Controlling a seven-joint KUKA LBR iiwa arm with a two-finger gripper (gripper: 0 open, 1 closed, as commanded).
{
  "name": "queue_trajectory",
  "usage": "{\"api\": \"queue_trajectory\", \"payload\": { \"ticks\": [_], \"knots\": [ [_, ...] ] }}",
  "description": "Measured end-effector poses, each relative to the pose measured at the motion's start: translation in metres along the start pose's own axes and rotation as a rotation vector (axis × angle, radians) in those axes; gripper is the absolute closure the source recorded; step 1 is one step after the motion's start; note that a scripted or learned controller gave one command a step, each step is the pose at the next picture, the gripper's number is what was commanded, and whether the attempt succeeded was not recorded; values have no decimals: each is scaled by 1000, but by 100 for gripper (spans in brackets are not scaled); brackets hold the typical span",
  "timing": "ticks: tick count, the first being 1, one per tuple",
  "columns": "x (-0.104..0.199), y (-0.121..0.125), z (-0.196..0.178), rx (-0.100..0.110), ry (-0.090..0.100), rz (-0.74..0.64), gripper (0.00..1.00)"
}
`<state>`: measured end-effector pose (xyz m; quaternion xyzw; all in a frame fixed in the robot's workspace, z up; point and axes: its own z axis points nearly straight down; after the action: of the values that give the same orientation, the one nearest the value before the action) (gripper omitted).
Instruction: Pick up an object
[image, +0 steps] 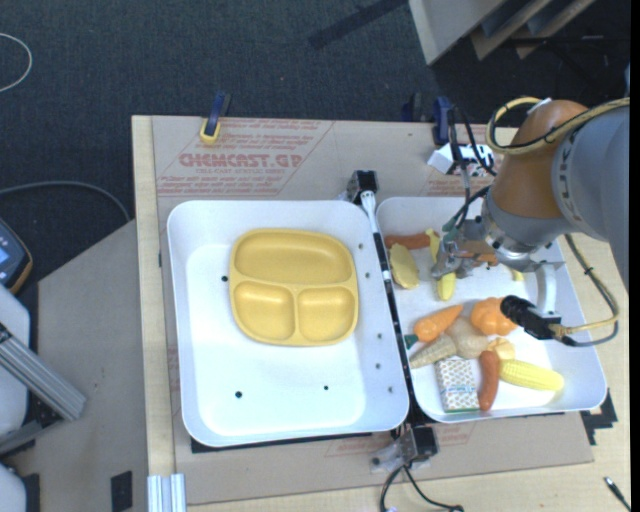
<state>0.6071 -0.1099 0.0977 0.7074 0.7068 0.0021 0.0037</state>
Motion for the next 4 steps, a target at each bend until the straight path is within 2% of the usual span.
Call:
{"api": "queue_trajectory", "payload": {
  "ticks": [1, 2, 3, 4],
  "knots": [
    [-7, -6, -49, 3, 1, 1, 100],
    [-10, 4, -97, 1, 0, -2, 100],
    [-10, 6, -129, 2, 1, -2, 100],
    [10, -38, -119, 14, 4, 0, 100]
  ]
}}
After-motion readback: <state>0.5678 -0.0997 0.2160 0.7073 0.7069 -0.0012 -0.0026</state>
